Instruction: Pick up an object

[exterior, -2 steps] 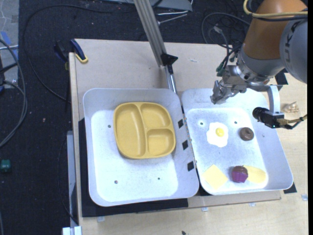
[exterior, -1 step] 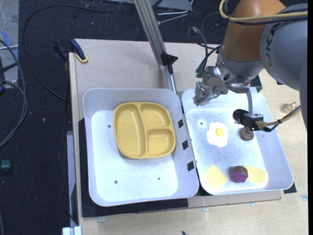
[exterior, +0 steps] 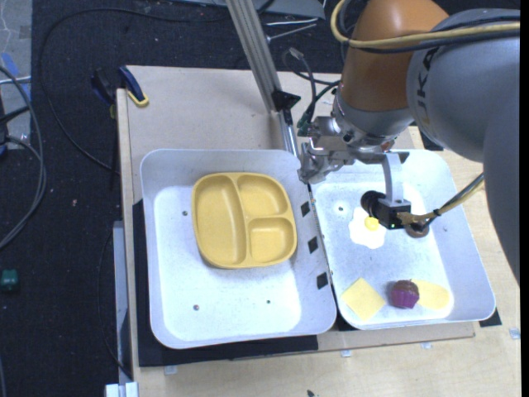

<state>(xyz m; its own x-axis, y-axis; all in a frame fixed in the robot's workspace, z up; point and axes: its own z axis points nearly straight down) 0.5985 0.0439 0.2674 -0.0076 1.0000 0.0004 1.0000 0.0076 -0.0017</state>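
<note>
Stock as seen from the bench side, nearest first.

1. Right bin (exterior: 450, 251), near end: 1 flat yellow square (exterior: 364, 298); just beside it 1 purple round piece (exterior: 404, 294), resting against 1 pale yellow piece (exterior: 436, 297).
2. Right bin, middle: 1 fried-egg piece (exterior: 367, 231), white with a yellow centre, lying flat and apart from the other 3.
3. Left bin (exterior: 240, 300): 1 yellow divided plate (exterior: 245, 219) with 3 compartments, nothing in them.
4. Gripper (exterior: 310, 170): at the far end of the strip where the 2 bins meet, over the rim rather than over any piece. I cannot tell whether it is spread or closed, and nothing shows in its grasp.
5. Arm (exterior: 471, 81): grey, reaching in across the right bin.
6. Bench (exterior: 198, 110), far part: 1 blue-and-yellow clip (exterior: 132, 88) at the left edge and 1 metal strut (exterior: 252, 40) slanting up behind.

Progress: by my reading the pick is not yet made. All 4 loose pieces lie in the right bin and the plate sits in the left, so the choice of piece, the descent, the grip and the lift are all left to do.

Writing: a few dark letters show on the arm casing, cut off and not readable. No labels on the pieces, plate or bins.
</note>
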